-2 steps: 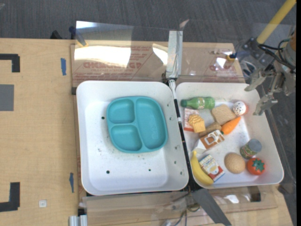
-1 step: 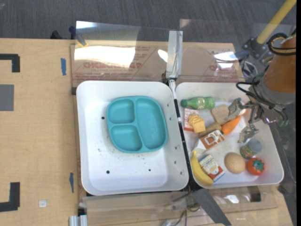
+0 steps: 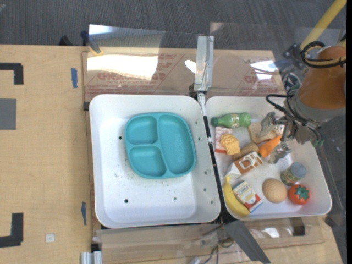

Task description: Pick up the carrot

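Note:
The orange carrot lies tilted in the right bin, near its middle right, among other toy foods. My gripper hangs directly over it, reaching in from the right under the orange wrist band. One metal finger stands on the carrot's far side and the other on its near side. The gap between them is wider than the carrot, so the gripper is open around it. The carrot's right end is partly hidden by the gripper.
The left bin holds a teal divided plate. Around the carrot are a green bottle, a fries box, a small brown box, a can, a tomato, a tan egg-shaped food, a banana and a carton.

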You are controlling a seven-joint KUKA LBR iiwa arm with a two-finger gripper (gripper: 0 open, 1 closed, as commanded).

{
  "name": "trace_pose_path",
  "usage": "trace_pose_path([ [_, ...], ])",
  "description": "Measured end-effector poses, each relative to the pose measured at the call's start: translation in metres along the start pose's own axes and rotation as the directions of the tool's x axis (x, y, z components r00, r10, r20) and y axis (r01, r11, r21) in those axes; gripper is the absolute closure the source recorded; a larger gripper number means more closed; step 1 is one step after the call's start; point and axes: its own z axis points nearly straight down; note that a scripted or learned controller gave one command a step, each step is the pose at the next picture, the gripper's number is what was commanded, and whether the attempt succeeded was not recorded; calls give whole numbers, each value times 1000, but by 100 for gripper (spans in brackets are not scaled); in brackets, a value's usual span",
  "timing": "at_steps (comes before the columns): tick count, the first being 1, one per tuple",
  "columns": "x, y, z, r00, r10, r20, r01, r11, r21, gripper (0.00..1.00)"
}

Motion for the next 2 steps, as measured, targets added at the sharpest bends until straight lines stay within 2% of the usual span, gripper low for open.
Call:
trace_pose_path([
  [1, -6, 1, -15, 1000, -2, 21, 2, 1000, 6, 100],
  [2, -9, 2, -26, 1000, -3, 28, 3, 1000, 8, 100],
])
